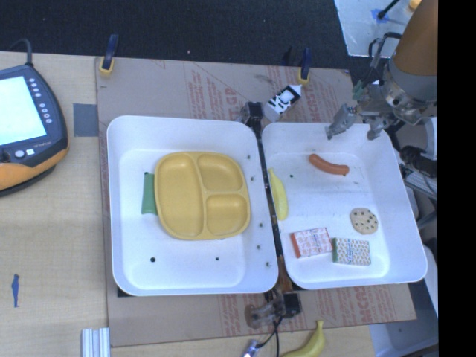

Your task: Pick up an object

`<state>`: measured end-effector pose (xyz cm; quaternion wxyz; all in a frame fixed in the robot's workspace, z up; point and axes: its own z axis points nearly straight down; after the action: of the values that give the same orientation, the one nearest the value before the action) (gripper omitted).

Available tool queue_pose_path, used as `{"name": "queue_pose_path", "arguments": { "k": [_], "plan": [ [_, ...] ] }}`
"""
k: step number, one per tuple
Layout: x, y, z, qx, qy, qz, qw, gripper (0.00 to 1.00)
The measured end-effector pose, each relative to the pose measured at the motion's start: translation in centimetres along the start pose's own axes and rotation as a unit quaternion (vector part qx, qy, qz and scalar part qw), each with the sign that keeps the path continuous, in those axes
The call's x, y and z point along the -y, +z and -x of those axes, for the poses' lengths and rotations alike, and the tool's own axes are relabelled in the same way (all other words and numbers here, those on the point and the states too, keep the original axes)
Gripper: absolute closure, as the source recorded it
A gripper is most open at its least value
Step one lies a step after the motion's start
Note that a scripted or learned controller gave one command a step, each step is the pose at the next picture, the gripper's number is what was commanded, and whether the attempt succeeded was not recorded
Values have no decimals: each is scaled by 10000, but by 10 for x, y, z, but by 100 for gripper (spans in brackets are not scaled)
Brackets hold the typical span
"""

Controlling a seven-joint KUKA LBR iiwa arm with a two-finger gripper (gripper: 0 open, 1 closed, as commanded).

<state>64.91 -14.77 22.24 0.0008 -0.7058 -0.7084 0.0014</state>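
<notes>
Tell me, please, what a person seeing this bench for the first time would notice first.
The big yellow divided plate in the left bin stands out first. Then the right bin with its small items: a sausage, a cookie and two packets. The gripper is at that bin's far edge.

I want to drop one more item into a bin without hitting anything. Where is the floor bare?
Left bin: bare strip along the front, below the yellow divided plastic tray. Right bin: bare middle, between the orange-red sausage and the round cookie. Crowded: the front right, where the red-and-white packet and green-patterned packet lie.
</notes>
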Motion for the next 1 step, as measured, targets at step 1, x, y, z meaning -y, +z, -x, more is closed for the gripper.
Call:
{"name": "queue_pose_path", "arguments": {
  "k": [1],
  "plan": [
    [-7, 81, 6, 4, -6, -11, 10000, 0]
  ]
}}
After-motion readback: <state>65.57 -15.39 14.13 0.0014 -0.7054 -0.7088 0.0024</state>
